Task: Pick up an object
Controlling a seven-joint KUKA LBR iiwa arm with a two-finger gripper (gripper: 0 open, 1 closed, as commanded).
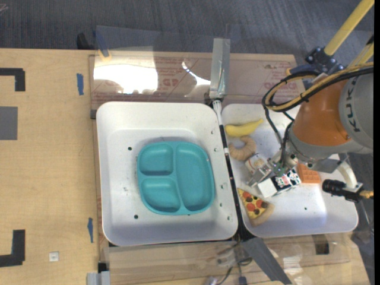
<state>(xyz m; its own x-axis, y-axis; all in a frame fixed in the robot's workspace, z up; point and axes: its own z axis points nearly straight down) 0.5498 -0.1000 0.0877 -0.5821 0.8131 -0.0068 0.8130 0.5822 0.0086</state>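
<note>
The right bin point(309, 218) holds a yellow banana point(243, 127) at its far left, a tan doughnut-like piece point(242, 151) below it, and a pizza slice toy point(256, 205) near the front left. My gripper point(260, 170) reaches down into this bin from the right, low over the floor between the doughnut piece and the pizza slice. An orange block point(309, 174) lies just right of the wrist. The arm hides part of the bin's middle.
The left bin point(119, 129) carries a teal three-compartment plate point(176, 177). A metal divider post point(218, 70) stands behind the wall between the bins. Black and yellow cables point(285, 88) loop above the right bin. A clear sheet lies behind the left bin.
</note>
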